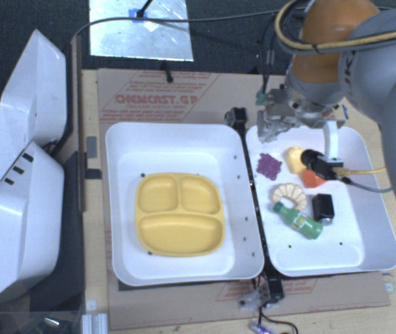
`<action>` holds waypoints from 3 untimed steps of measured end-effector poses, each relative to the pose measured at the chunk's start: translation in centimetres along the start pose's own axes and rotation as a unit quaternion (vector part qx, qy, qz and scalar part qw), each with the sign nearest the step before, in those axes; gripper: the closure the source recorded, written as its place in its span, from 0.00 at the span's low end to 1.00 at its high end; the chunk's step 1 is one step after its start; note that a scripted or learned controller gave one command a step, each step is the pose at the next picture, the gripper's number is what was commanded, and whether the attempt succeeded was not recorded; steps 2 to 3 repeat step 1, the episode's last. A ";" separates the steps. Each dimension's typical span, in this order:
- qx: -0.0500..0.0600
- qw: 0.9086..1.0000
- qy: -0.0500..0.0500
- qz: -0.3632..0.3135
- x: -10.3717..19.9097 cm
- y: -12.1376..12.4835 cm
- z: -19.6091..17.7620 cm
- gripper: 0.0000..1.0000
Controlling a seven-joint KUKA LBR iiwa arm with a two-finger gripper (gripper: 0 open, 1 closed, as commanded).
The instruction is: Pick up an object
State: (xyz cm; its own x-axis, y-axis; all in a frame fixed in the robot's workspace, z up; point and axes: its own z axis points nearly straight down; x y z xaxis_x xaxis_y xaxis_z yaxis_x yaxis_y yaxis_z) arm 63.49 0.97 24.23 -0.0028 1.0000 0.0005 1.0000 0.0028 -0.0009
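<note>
My gripper point(271, 129) hangs over the back left corner of the right bin point(365, 256), with nothing visibly in it. Just in front of it lies a purple bunch of grapes point(269, 165). To the right of the grapes sit a pale yellow piece point(294, 158) and an orange piece point(312, 179), both partly hidden by the wrist hardware. Nearer the front are a tan croissant-shaped item point(289, 194), a green bottle point(299, 222) lying on its side, and a small black block point(323, 207).
The left bin point(124, 152) holds a yellow divided plate point(180, 213). A black divider point(252, 186) runs between the two bins. White housings point(27, 165) stand at the far left. The front right of the right bin is bare white floor.
</note>
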 end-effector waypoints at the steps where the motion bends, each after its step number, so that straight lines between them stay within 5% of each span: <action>1: -0.001 1.000 0.000 0.001 -0.1 0.0 -0.1 0.00; 3: -0.001 1.000 0.000 0.001 -0.1 0.0 -0.1 0.00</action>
